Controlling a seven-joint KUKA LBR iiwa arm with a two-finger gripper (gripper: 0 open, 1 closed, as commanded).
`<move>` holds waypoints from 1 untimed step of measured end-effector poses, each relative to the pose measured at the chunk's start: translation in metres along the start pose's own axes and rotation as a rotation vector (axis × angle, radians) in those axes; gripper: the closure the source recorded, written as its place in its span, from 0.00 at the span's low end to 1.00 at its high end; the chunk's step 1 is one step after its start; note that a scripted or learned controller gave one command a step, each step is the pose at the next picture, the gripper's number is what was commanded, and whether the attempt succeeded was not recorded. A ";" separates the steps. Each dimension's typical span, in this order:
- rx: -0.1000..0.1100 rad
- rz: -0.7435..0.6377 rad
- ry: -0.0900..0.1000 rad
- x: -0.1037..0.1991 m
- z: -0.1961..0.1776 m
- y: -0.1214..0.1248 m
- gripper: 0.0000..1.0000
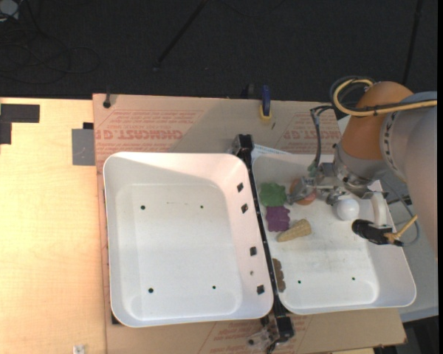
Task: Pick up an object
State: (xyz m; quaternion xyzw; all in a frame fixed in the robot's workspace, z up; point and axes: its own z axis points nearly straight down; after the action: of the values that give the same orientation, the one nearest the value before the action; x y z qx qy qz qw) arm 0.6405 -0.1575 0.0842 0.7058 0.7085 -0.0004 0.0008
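Tool (310, 186) over right bin (354, 290) (grip state unclear), lumpy green object (273, 194), purple one (278, 217) beside.

Pincer (308, 188) low, arm (399, 135) from right

The bench (37, 234) has a pale wooden top, with a few dark rectangular patches near its far left corner. A sheet of brown cardboard (170, 127) printed with red lettering lies flat on it and covers its right part. Two shallow white bins sit side by side on the cardboard, touching along their inner edges: the left bin (122, 271) and the right bin (384, 286). Black clips (252, 251) run along the seam between them.
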 end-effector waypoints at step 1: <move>0.005 0.002 0.001 0.000 -0.013 -0.002 1.00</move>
State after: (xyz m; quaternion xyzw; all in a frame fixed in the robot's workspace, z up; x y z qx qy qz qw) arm 0.6380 -0.1575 0.0971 0.7064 0.7079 -0.0015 -0.0013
